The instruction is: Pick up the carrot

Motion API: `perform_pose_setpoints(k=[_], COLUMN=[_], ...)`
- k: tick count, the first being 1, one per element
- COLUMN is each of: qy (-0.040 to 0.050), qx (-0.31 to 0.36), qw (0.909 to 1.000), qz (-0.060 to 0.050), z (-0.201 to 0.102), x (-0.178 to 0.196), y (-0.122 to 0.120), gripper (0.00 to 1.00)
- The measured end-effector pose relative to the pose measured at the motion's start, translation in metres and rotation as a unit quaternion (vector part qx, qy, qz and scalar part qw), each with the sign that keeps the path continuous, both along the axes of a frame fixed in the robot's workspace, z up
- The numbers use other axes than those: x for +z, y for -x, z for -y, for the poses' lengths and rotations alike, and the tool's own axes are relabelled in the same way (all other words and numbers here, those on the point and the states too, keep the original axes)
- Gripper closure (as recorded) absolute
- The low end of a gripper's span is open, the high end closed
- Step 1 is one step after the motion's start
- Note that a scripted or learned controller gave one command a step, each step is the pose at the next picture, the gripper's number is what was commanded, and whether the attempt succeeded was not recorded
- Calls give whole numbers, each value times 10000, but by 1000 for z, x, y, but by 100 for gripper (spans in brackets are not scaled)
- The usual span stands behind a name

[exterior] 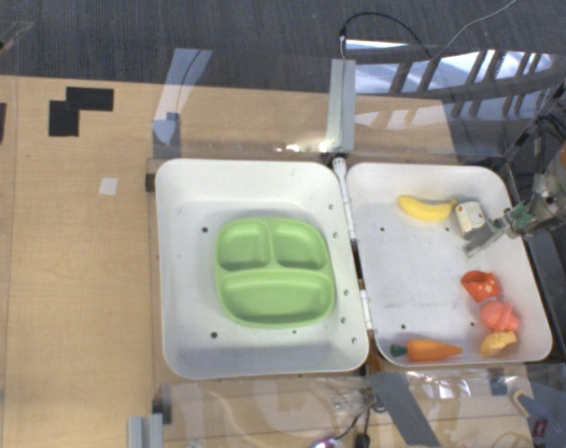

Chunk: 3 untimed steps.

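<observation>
Two bins sit before us; the carrot (433, 350) lies along the right bin's (404, 278) near wall. Our gripper (479, 234) hovers open and empty beside the banana (426, 209), so we should travel toward the carrot and straddle its width.

The right bin (432, 278) has a wide bare floor across its middle and left part, open from above. Its right side is crowded: a red toy (480, 285), a pink toy (500, 316) and a yellow piece (498, 343) sit close together near the right wall. The carrot (432, 350) lies along the near wall, free above and behind, with the yellow piece near its tip. A banana (425, 209) and a small white block (467, 217) occupy the far side. In the left bin (185, 278), a green tray (274, 271) takes the middle.
</observation>
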State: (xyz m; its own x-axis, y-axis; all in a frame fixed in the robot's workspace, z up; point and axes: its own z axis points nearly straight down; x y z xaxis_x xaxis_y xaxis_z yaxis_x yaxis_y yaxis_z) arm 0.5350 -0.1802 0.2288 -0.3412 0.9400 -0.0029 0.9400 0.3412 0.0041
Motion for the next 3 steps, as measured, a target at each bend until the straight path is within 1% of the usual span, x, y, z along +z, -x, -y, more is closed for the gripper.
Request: perform_pose_setpoints(k=[1, 2, 3], qy=[-15, -8, -9], qx=[-695, -1262, -1864], qw=[9976, 9920, 9825], qz=[-33, -3, -9], z=[-69, -17, -54], x=[-126, -89, 19], y=[48, -49, 24], gripper=[0, 0, 0])
